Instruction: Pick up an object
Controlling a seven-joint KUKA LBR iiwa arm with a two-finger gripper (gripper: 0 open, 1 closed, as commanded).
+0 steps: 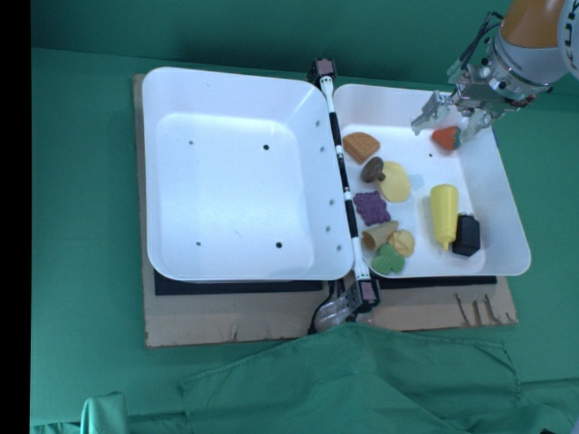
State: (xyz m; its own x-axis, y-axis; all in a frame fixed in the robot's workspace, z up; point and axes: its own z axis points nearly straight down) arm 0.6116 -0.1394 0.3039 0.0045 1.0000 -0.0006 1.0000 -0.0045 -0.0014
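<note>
The small red-orange toy point(445, 137) lies near the far right corner of the right bin point(507, 233), between the spread fingers of the hand point(445, 121), not visibly pinched. It is a rounded, strawberry-like lump. It looks light, stiff, probably slick plastic, best gripped across its widest part.

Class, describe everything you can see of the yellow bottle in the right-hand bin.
The yellow bottle looks like a plastic toy mustard bottle, plain yellow. It lies on its side on the floor of the right bin, its wider body toward the far side and its narrow nozzle pointing toward the near rim. A black block lies right against its near end, apparently touching. The gripper is well away from it.
</note>
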